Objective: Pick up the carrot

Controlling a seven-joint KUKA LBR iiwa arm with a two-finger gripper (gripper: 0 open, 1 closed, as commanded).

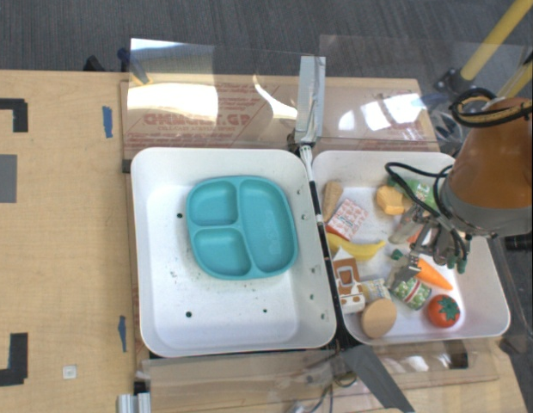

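The carrot (435, 275) lies in the right bin (490, 317), toward that bin's right edge and near its front, orange and tapering, tilted slightly across the bin floor. The gripper (425, 246) hangs just above and to the left of it, the arm (494, 175) coming in over the bin's right rim; whether the jaws are apart or together cannot be told, since cables and metal parts crowd them, and nothing can be seen clamped between them. Just in front of the carrot sits a red tomato (444, 311), with a green-labelled can (411, 291) beside it and a tan egg (379, 318) near the front edge. A yellow banana (357, 248) lies toward the bin's left side. The left bin (163, 317) carries a teal divided plate (241, 226) near its middle. Both bins rest on the tabletop (52, 231).
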